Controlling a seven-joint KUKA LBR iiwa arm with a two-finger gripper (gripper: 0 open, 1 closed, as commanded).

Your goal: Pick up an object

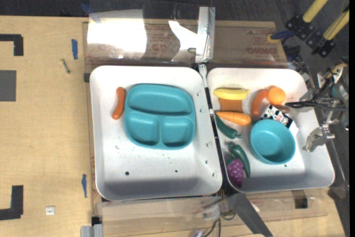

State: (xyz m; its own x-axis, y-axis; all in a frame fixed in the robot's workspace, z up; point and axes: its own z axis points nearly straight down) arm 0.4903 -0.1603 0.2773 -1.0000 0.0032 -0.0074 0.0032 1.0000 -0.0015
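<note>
The pincer (317, 119) hangs at the right bin's (320, 174) right edge; I cannot tell how far open it is or whether it carries anything. Nearest candidate, in my judgement: the round orange fruit (276, 95), glossy, at the bin's back, touching a black-and-white patterned item (276, 115); I would descend vertically, centred, clear of the teal bowl (272, 142).

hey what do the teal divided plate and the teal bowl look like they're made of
Divided plate: probably molded plastic, matte; uniform teal, soft rounded compartment ridges, no sharp glare.
Bowl: likely the same plastic, slightly glossier; a faint sheen inside, a thick smooth rim.
</note>
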